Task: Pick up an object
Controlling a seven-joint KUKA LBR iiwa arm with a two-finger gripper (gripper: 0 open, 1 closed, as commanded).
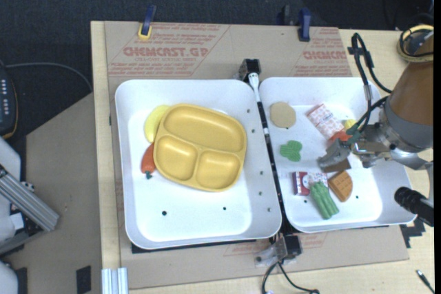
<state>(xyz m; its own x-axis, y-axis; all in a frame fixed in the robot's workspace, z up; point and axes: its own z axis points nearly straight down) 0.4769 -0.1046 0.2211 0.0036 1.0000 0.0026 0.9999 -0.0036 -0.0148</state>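
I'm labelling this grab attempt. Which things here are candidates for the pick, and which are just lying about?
Candidates, right bin, near the gripper:
green pod
brown wedge
red packet
green blob
tan disc
pink packet

Lying about, left bin:
yellow tray
carrot

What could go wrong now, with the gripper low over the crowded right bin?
1. The gripper hangs by a tight cluster: the orange piece, the green piece and the red packet lie close together, so it may nudge or catch the wrong one.
2. This cluster sits near the right bin front rim, so a pushed item could slide against the wall, where gripping is likely harder.
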